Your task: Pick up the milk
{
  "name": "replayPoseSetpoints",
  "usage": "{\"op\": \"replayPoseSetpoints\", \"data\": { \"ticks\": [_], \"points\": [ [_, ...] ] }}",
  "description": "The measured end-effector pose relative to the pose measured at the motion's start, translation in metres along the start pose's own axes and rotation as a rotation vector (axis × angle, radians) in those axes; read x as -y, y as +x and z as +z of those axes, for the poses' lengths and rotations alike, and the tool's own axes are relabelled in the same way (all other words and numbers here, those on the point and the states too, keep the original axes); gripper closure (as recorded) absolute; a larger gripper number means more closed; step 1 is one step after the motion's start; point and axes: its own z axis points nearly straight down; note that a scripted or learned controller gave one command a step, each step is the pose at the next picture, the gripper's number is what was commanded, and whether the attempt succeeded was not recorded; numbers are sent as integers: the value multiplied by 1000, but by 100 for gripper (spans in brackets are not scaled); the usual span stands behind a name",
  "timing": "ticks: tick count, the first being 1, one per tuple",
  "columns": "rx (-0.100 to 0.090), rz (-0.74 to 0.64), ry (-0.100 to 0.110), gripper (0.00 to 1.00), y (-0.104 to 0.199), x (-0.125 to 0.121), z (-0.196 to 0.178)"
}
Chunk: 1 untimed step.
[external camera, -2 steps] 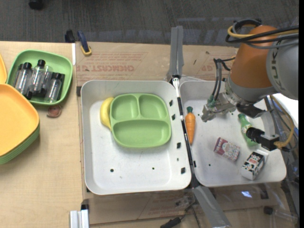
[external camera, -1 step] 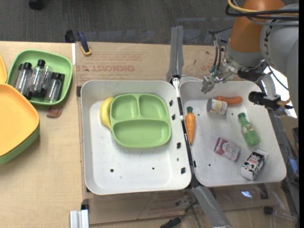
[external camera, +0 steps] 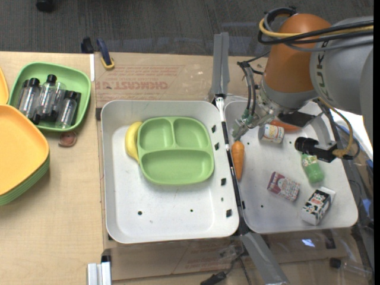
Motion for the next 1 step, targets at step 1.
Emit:
{"op": "replayPoseSetpoints", "data": {
  "ticks": [1],
  "points": [
    [1,315,-1,100,-36,23,-1]
  ]
}}
